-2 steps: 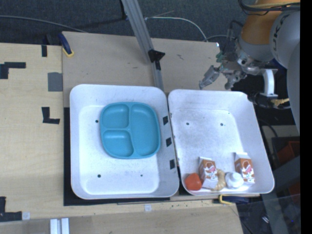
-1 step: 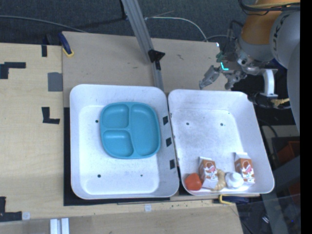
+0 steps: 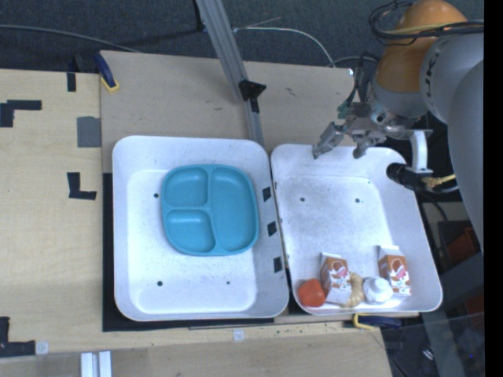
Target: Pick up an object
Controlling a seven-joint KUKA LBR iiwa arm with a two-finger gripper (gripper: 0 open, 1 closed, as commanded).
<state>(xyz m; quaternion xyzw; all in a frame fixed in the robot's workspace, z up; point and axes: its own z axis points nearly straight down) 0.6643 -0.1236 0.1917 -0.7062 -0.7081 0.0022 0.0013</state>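
Camera view: blue plate (image 3: 210, 210) in left bin (image 3: 134, 289).

The arm (image 3: 452, 77) comes in from the right, a thick grey limb bent down at the wrist, with the orange band (image 3: 416, 42) bulging just above it. Cables loop over the top of the band. Below the wrist the gripper (image 3: 341, 146) points down and a little to the left. Its two fingers (image 3: 324, 144) stand spread apart, one to the left and one to the right of the wrist line, with nothing between them. The tips sit lower than the rest of the tool.
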